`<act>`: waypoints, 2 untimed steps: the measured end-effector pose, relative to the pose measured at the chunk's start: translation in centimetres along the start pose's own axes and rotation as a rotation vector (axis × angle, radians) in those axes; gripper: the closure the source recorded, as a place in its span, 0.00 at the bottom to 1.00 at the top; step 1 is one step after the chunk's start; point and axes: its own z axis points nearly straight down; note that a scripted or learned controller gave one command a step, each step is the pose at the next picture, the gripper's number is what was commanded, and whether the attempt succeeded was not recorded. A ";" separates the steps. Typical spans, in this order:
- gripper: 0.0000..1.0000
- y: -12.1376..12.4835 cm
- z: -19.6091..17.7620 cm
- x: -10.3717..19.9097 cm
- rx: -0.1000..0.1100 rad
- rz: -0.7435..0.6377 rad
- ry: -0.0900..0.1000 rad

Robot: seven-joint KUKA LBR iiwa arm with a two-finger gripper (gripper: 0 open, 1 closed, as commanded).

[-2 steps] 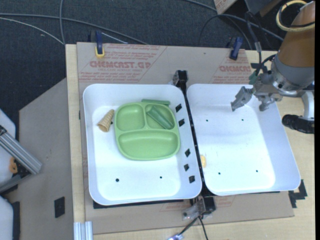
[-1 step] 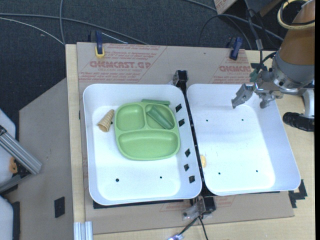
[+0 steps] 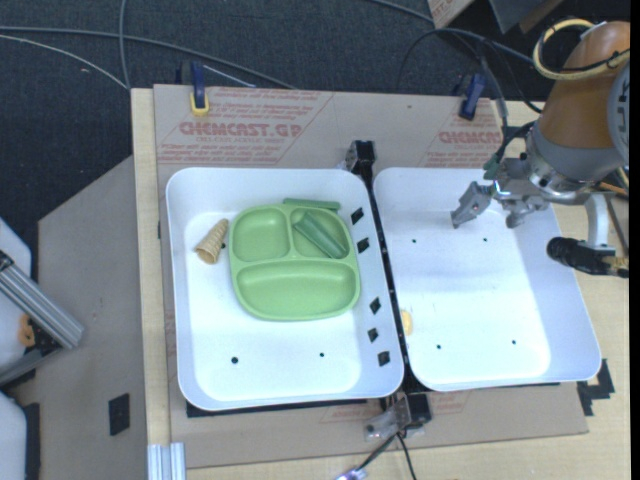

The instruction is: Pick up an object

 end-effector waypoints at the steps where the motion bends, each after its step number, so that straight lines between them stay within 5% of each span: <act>1: 0.00 0.4 5.3 -0.9 0.000 0.001 0.000; 2: 0.00 0.3 10.2 -0.9 0.001 0.000 0.001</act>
